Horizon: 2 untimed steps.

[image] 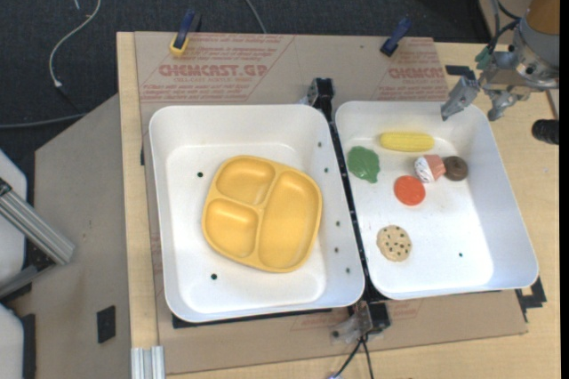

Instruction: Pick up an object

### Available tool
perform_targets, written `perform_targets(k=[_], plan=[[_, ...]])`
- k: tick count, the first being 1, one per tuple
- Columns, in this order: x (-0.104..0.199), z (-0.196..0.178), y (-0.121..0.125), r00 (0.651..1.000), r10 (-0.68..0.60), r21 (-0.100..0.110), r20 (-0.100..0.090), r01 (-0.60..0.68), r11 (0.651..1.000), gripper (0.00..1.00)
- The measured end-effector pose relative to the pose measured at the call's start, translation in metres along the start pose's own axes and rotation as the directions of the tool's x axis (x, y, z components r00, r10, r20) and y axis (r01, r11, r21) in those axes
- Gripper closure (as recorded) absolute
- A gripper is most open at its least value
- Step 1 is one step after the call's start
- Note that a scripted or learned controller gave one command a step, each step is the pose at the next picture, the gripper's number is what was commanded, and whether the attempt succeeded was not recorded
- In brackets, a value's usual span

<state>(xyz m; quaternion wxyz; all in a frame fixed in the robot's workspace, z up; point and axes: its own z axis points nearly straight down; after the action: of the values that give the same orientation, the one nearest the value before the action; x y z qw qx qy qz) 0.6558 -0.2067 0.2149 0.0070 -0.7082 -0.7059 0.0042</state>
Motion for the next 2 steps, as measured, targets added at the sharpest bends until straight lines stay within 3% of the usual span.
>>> perform_targets(k=[1, 2], plan=[[0.001, -0.01, 0.003, 1.0, -0.004, -0.015, 0.004, 0.004, 1.0, 0.0], [0.006, 0.049, -0.004, 1.0, -0.004, -0.01, 0.002, 0.004, 1.0, 0.0]])
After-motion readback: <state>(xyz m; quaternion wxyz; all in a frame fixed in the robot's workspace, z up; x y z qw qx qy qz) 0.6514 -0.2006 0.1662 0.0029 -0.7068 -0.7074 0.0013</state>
